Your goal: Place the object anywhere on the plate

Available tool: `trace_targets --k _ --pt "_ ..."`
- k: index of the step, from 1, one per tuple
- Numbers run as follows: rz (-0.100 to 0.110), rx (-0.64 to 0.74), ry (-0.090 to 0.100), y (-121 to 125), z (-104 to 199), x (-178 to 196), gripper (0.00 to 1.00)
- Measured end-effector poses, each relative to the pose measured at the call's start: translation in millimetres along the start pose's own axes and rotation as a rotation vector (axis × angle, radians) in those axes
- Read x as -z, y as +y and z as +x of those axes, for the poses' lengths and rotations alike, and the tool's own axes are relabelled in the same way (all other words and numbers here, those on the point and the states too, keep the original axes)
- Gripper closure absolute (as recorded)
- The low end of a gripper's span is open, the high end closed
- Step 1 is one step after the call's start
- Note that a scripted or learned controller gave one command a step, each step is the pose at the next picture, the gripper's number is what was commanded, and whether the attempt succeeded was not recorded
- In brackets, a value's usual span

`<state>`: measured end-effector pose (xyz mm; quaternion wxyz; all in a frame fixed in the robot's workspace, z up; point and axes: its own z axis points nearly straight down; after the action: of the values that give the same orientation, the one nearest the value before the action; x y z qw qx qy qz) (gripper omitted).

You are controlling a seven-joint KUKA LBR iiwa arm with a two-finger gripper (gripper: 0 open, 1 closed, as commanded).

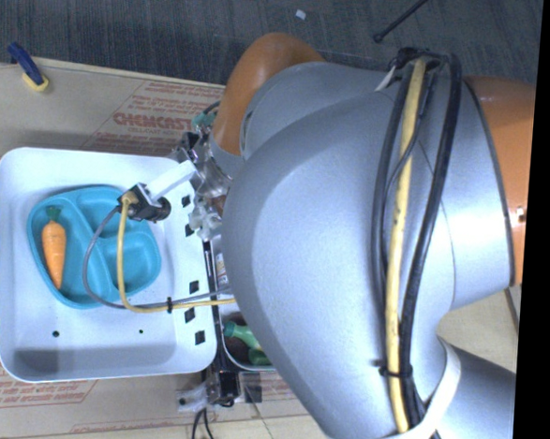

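A blue divided plate [113, 249] lies in the left white bin [23, 337]. An orange carrot [54, 250] with a green top rests on the plate's left section, lengthwise. The arm's wrist and gripper [200, 192] hang over the right edge of that bin, just right of the plate, largely hidden by the grey arm body. A white and black connector [149, 200] with yellow and grey cables reaches out over the plate's upper right rim. Nothing shows held at the gripper.
The bulky grey arm [348, 247] covers nearly all of the right bin. A green object [247, 345] peeks out beneath it in that bin. A blue and yellow clip [27, 67] lies on the cardboard at the top left.
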<state>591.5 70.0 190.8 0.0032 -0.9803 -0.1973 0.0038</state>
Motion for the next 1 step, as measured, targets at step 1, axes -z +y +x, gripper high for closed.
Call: trace_targets --k 1 --pt "-0.005 -0.181 0.002 31.6 5.3 1.5 1.0"
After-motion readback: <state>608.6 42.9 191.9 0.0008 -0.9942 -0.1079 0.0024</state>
